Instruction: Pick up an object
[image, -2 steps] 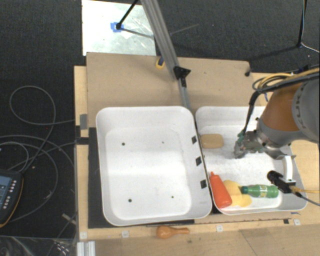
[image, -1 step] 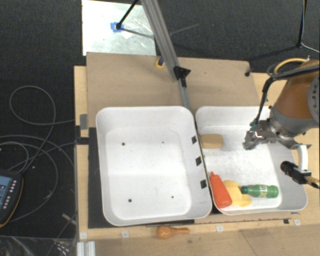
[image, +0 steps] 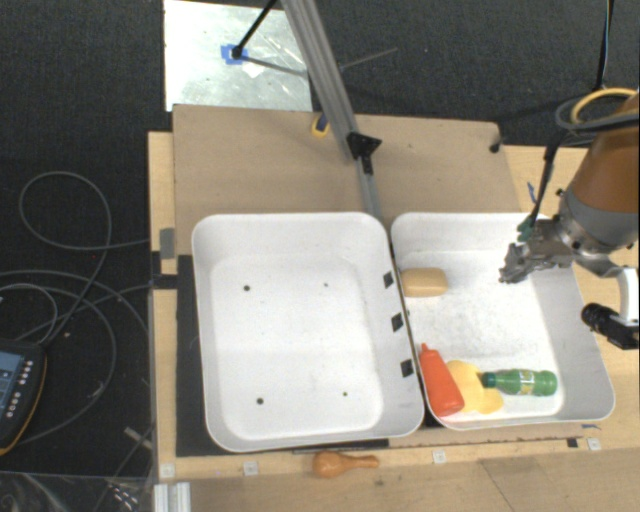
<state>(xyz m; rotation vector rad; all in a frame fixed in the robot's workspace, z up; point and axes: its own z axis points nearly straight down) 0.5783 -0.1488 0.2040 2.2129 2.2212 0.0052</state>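
Two shallow white bins sitting side by side on the table (image: 260, 160). Taking the right bin (image: 480, 245) as landmark for all else.

Arm (image: 605, 190) reaching in from the right w/ orange band above the wrist, grey below. Pincer (image: 515, 268) hanging over the right bin's upper-right part, near its back-right corner. Fingers too small & dark to read — can't tell if open or closed; nothing seen between them.

Lying inside the right bin:
- tan block-like obj (image: 424, 282) resting at the bin's left wall, upper half, well apart from the pincer.
- red-orange bottle (image: 440, 380) lying along the left wall at the front, pointed cap aiming toward the back.
- yellow obj (image: 474, 386) lying just beside the red-orange bottle, on its right, touching or nearly so.
- green bottle (image: 520, 381) lying on its side near the front wall, touching the yellow obj's right side, label facing up.

All four objs lying apart from the pincer; front three clustering in the front-left part of the bin.

Left bin (image: 300, 235) sitting right against the landmark bin's left wall, black clips showing along the shared edge.

Small orange-brown obj (image: 345, 462) lying on the table outside, front-left of the right bin, just past the left bin's front rim.

Grey pole (image: 335, 90) slanting down from the top toward the back of the seam between bins.
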